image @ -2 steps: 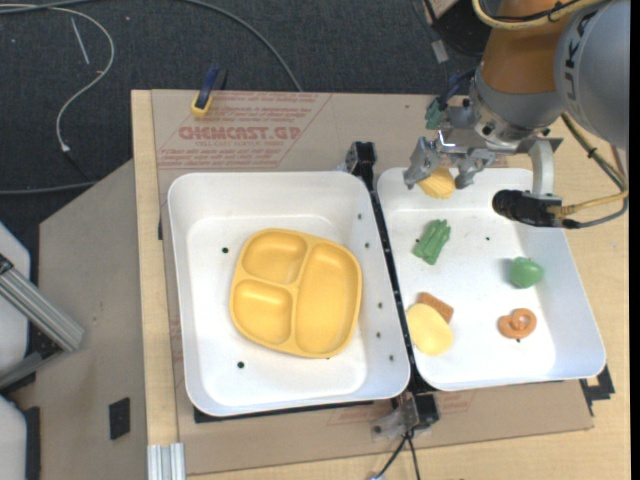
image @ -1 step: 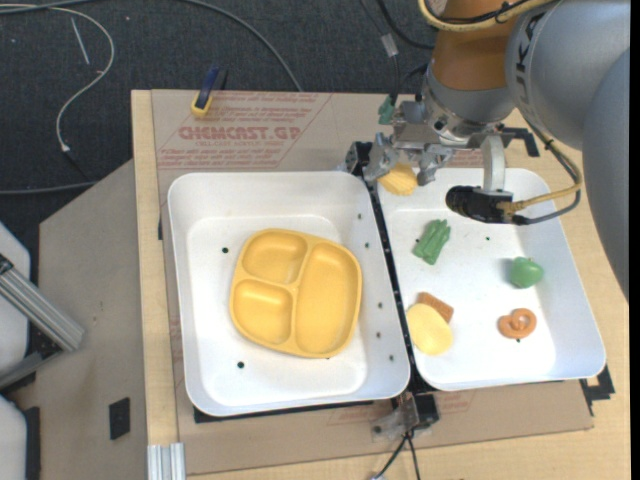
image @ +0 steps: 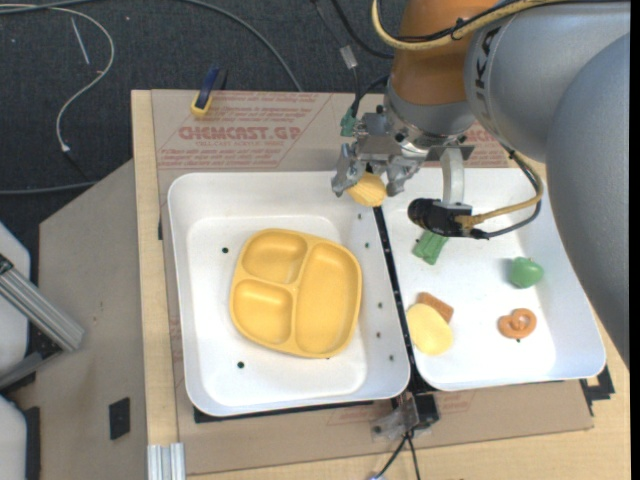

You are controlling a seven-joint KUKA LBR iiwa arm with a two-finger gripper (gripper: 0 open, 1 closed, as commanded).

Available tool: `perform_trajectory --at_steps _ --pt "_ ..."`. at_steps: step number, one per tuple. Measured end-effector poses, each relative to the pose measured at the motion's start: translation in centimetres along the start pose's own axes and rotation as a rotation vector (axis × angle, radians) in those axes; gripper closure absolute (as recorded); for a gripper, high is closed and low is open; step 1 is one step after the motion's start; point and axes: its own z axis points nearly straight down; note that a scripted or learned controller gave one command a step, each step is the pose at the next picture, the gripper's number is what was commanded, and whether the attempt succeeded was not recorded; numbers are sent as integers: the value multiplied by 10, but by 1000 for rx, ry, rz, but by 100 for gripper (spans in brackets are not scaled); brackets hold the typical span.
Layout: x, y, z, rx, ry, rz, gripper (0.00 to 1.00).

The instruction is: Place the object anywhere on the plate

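The gripper point(image: 371, 180) hangs over the back edge of the 2 bins, right where they meet, with a small round object point(image: 367, 192) between its fingers. The left bin point(image: 200, 268) lies to the gripper's left and in front of it. A plate point(image: 296, 292) with 3 sections sits in that bin, in front of the gripper and a bit left. The right bin point(image: 570, 338) lies to the gripper's right. In it, a small block point(image: 430, 247) lies just in front and right of the gripper. A rounded toy point(image: 525, 272) lies farther right. A ring-shaped piece point(image: 518, 323) sits in front of that toy. A flat round piece point(image: 431, 329) lies well in front of the gripper, touching a smaller piece point(image: 437, 305) behind it.
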Motion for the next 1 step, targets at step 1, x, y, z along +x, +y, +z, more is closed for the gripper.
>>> perform_trajectory --at_steps 1 --pt "56 -8 15 2 0 0 100"
